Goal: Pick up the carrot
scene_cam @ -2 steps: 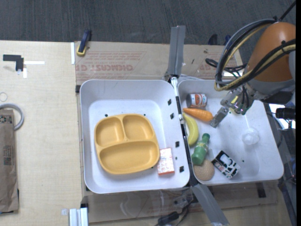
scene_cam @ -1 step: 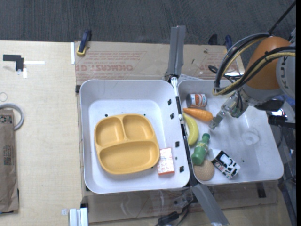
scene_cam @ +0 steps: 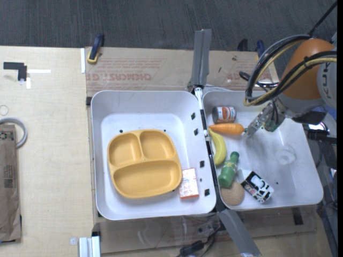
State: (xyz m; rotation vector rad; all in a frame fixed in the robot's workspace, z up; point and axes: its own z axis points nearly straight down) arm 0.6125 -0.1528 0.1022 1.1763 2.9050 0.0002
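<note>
Camera view: toward the right bin's (scene_cam: 300,197) back-left corner, the carrot (scene_cam: 227,129) lies crosswise above the banana (scene_cam: 218,146). Just beside its right tip sits the gripper (scene_cam: 252,128), jaw state unclear. Best to straddle the carrot's middle, clear of the can (scene_cam: 224,113).

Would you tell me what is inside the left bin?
The left bin holds a yellow divided plate and a small red-and-white box beside it. The floor beneath them is hidden.
</note>
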